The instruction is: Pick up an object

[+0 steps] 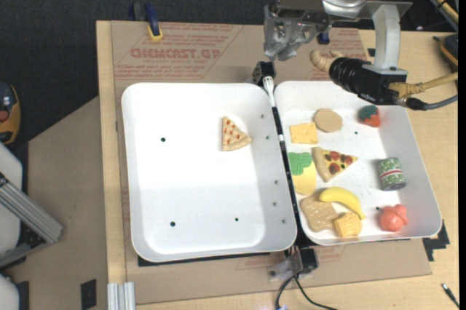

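My gripper [285,39] hangs above the bench beyond the far edge of the two bins, near where they meet. A small pizza slice [234,134] lies alone in the left bin [145,177]. The right bin [419,170] holds several toy foods: a yellow cheese square [303,133], a tan round cookie [328,120], a larger pizza slice [333,162], a green leafy piece [298,161], a banana [340,198], crackers [320,212], a strawberry [369,116], a green can [390,174] and a red tomato [392,218].
A black cylinder [360,80] with a cable juts over the right bin's far edge. A blue-and-yellow clamp [153,21] stands at the board's far left corner. Black clips [263,73] sit at both ends of the seam between the bins.
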You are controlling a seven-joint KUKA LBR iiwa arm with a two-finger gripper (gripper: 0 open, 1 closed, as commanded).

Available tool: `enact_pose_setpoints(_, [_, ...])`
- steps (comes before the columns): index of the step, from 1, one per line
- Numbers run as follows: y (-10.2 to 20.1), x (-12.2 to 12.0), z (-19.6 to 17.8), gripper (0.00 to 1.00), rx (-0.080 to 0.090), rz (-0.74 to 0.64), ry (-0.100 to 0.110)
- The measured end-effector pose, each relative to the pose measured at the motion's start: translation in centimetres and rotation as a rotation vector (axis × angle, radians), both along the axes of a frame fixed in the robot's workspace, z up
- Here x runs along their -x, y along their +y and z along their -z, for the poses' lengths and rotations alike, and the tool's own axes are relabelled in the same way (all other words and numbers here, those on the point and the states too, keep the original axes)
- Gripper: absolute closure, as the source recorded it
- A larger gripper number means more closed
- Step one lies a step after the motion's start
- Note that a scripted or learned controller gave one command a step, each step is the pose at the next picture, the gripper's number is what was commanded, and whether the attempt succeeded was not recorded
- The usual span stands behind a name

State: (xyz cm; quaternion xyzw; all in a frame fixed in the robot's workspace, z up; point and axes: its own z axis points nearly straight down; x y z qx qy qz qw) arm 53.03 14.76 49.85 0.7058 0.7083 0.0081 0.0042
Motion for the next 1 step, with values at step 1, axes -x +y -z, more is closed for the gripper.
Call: enact_pose_setpoints(1, [6.14,2.21,9.06,1.00,0.008,-0.003,0.027])
